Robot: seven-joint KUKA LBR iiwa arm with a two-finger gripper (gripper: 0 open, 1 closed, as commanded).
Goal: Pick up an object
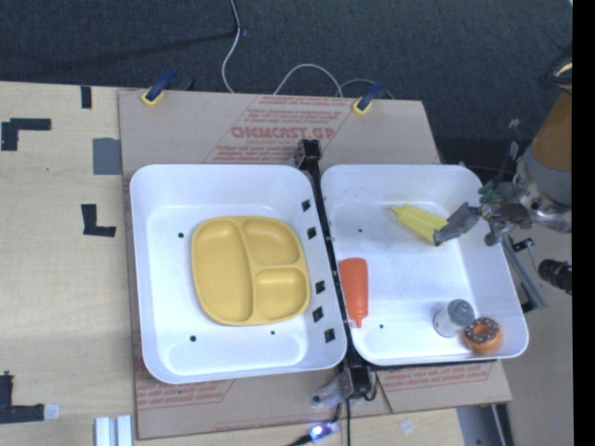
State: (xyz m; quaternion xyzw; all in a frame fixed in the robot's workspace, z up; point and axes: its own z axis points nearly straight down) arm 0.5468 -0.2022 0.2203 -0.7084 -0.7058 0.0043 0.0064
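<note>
My gripper (472, 229) hangs over the right edge of the right bin (409, 179), open, with nothing between its fingers. One dark finger (452, 224) reaches left and ends right by the near end of a yellow banana-like object (417, 220) lying in the bin's back half. An orange carrot-shaped object (353, 289) lies along the bin's left wall. A small grey can (454, 317) and a brown-and-orange doughnut-like object (482, 334) sit in the bin's front right corner.
The left bin (158, 249) holds a yellow divided plate (249, 269). A black divider (316, 240) joins the two bins. Both rest on a cardboard sheet (270, 128) held by clamps, with a white cable (307, 71) behind.
</note>
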